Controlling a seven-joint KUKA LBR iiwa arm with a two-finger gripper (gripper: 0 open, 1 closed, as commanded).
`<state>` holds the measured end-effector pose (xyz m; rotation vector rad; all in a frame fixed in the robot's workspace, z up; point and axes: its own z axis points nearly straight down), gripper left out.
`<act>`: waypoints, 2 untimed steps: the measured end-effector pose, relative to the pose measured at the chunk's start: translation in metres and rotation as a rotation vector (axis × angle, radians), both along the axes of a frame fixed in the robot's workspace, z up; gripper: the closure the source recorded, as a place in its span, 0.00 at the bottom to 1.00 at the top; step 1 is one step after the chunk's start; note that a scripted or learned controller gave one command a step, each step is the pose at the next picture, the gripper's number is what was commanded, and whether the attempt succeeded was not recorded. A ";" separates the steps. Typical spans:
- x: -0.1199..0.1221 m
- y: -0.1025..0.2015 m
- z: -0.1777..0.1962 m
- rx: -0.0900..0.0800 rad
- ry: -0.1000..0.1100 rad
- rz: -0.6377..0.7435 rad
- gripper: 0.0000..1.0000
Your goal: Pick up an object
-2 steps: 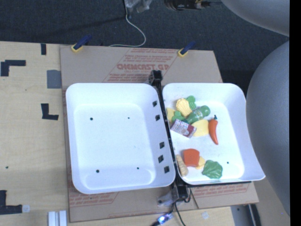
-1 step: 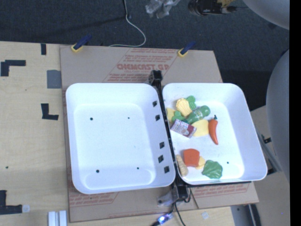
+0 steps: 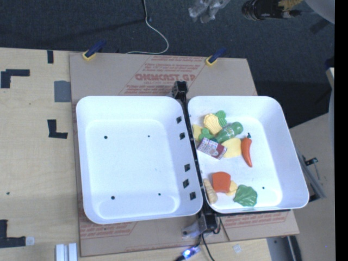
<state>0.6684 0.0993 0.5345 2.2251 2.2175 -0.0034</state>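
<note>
- White plastic forms the two bins; the right bin point(image 3: 283, 124) is seen holding a cluster of toy foods
- An orange-red chilli point(image 3: 247, 150) is placed toward its right side, a green leafy piece point(image 3: 246, 196) near its front edge, an orange block point(image 3: 221, 181) beside that
- A yellow corn cob point(image 3: 212, 124) and a small wrapped packet point(image 3: 211, 148) are set by the dividing wall
- The end effector point(image 3: 209, 4) is seen blurred, raised at the top of the view beyond the worktop point(image 3: 32, 145); whether anything is gripped cannot be told
</note>
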 end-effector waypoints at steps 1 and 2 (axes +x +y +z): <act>0.000 -0.045 0.000 0.001 0.000 0.000 1.00; 0.000 -0.096 0.000 0.001 0.000 0.000 1.00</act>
